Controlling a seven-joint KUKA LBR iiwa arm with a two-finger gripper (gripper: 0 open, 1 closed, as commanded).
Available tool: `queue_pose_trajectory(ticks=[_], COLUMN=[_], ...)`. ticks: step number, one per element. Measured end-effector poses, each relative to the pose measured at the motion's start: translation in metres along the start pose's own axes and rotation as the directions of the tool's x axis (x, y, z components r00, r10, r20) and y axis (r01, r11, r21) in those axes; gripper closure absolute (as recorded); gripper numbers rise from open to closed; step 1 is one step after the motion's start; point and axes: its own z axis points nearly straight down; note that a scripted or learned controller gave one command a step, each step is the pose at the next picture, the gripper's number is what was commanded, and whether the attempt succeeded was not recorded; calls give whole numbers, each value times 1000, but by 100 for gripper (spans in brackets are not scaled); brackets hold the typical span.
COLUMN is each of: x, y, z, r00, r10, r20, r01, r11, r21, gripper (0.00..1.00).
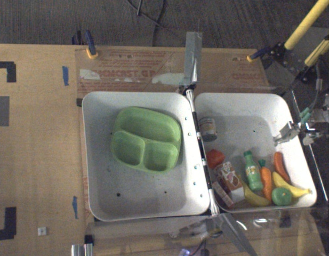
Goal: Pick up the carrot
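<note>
carrot (266, 182): not lifted yet, lies in right bin (236, 103) btwn bottle (253, 170) & banana (284, 185)
gripper (292, 131): at bin's right rim, jaws' state can't be told
left: whole grab & lift

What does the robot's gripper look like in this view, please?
The gripper is a small, pale silver-grey metal piece with angular edges. Thin dark cables run behind it, with a teal fitting just above.

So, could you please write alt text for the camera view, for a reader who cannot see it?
The carrot lies in the right white bin among toy foods: a green bottle, bananas, a can. The gripper hovers at that bin's right wall. The left bin holds a green divided plate.
</note>
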Motion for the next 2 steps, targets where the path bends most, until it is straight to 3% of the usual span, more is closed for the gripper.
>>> queue_pose_trajectory(ticks=[1,2], x=[-25,20], y=[-5,-22], z=[161,173], r00=[1000,995], r10=[3,-104], r20=[2,9], r01=[-3,104], r11=[1000,994], r21=[-4,-14], gripper=[0,0])
